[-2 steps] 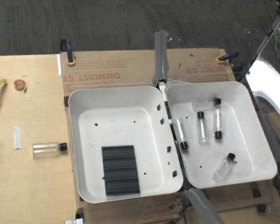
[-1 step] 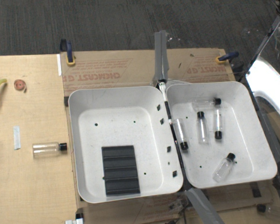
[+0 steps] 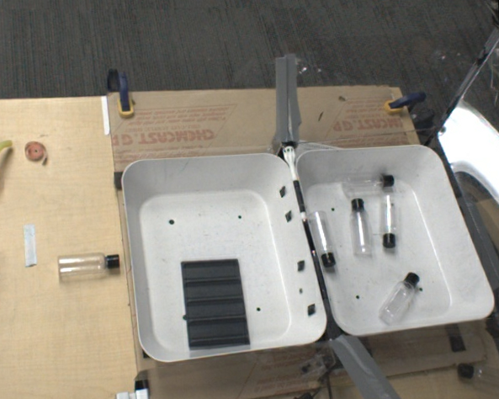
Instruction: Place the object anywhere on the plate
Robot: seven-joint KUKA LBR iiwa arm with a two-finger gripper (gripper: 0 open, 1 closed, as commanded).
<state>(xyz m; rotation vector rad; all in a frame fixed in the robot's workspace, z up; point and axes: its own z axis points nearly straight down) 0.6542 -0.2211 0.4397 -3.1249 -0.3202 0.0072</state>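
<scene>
- Camera view gives you two white bins side by side on the worktop. The left bin carries the plate, a black ribbed rectangle lying flat near that bin's front edge, left of centre.
- Your objects are five clear vials with black caps, all in the right bin and well apart from the plate.
- One vial lies along the right bin's left wall. Two upright-lying vials sit side by side near the bin's middle. A fourth vial lies crosswise towards the back edge.
- The tilted vial near the front edge lies alone, so I judge it the easiest pick.
- You cannot tell from this view how wide the pincer stands or whether it has hold of anything, so treat the pick as not yet made.
- Set the fingers across the vial's short width, not along its length. Clear round glass will likely roll or slip, so close on the middle of the body, not the cap.
- Avoid the vial at the left wall: the wall probably leaves no room for a finger.
- Lift high enough to clear the two rims where the bins meet, then carry towards the left bin's front edge.
- Release low over the plate's centre. Lay the vial in line with the ribs, which should stop it rolling off.
- Ignore the spare vial on the worktop, beside the left bin.
</scene>
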